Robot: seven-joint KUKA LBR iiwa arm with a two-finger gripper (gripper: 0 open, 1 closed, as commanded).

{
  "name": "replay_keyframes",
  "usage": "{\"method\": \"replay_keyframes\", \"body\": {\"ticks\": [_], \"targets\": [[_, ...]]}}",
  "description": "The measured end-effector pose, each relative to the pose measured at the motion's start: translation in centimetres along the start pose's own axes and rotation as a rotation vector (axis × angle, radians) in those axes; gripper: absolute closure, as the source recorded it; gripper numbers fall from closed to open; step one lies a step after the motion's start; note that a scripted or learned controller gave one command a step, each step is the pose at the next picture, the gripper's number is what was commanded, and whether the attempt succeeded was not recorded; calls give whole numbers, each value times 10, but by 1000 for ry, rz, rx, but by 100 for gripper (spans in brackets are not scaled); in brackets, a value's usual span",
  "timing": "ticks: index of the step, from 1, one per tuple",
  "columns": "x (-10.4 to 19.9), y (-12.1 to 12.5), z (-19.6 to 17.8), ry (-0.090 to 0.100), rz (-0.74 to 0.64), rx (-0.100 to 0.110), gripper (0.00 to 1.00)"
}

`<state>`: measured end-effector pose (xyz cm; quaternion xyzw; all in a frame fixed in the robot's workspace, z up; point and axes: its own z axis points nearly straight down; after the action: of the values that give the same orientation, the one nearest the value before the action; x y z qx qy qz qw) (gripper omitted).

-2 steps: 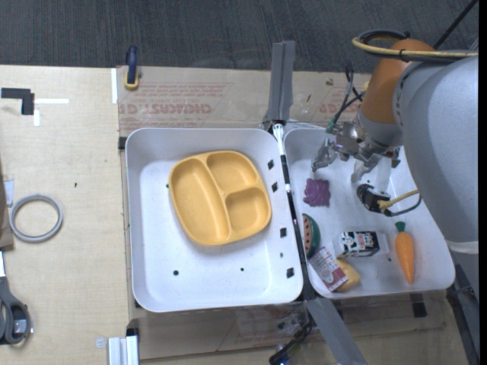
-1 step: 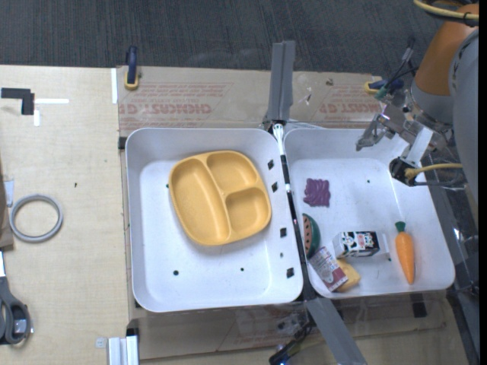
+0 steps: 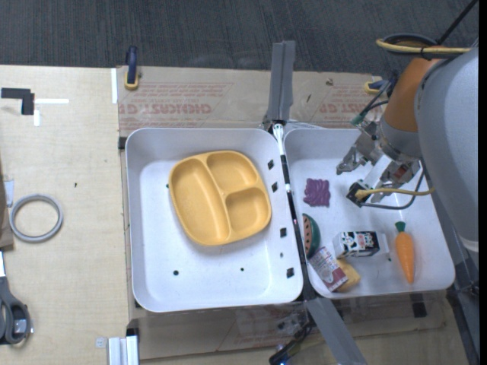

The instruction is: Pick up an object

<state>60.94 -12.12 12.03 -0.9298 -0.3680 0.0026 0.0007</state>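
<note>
Two shallow, smooth white plastic bins are sitting side by side on the pale wooden tabletop [image 3: 68, 166]. The left bin [image 3: 160, 276] is carrying a matte yellow plastic plate [image 3: 221, 196], rounded at the corners and split into three compartments. It is lying flat and slightly turned, with bare floor showing all round it, widest along the near edge.

The right bin [image 3: 327, 144] is holding the smaller things:

- A knobbly purple cluster shaped like a bunch of grapes [image 3: 317, 192] is lying near the divider.
- Below it, a red watermelon slice with a green rind [image 3: 309, 234] is leaning close against the left wall.
- A crinkled red-and-white packet [image 3: 326, 267] is lying at the near left corner.
- A small boxy black-and-white carton [image 3: 359, 243] is lying on its side just beside the packet.
- A tapered orange carrot with a green top [image 3: 405, 257] is lying near the right wall, apart from the carton.

The far half of this bin's floor is lying open.

The tool [image 3: 351, 163] is hanging over that open stretch, right of the purple cluster and apart from it, with the carton well below it in the view. Whether it is spread or pressed together cannot be told from this angle.
</note>
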Motion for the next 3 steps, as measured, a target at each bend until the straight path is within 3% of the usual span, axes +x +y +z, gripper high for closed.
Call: {"method": "replay_keyframes", "body": {"ticks": [1, 2, 3], "targets": [[29, 30, -2, 1, 418, -1, 0], [38, -2, -52, 1, 82, -1, 0], [40, 18, -75, 2, 47, -2, 0]]}}
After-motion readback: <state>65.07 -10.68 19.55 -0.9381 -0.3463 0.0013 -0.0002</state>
